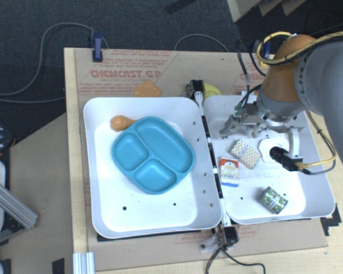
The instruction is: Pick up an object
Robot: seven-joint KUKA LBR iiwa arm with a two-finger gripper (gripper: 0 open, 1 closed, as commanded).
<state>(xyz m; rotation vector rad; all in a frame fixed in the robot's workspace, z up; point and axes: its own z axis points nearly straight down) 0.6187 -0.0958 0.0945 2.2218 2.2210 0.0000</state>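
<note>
The left bin point(103, 210) holds a blue divided plate point(153, 154), an orange lump point(122, 122) at its ten o'clock. In the right bin point(308, 204), the gripper point(244, 124) hangs at twelve o'clock above a checkered packet point(244, 153), a small carton point(229, 172) and a green can point(272, 200).

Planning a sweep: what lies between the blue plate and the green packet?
In the camera view, the bins' shared rims and a red-and-white packet lie between the blue plate and the green packet.

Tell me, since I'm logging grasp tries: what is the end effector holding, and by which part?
Cannot be told. The end effector sits low over the right bin, just above the checkered packet, with nothing visibly gripped.
</note>
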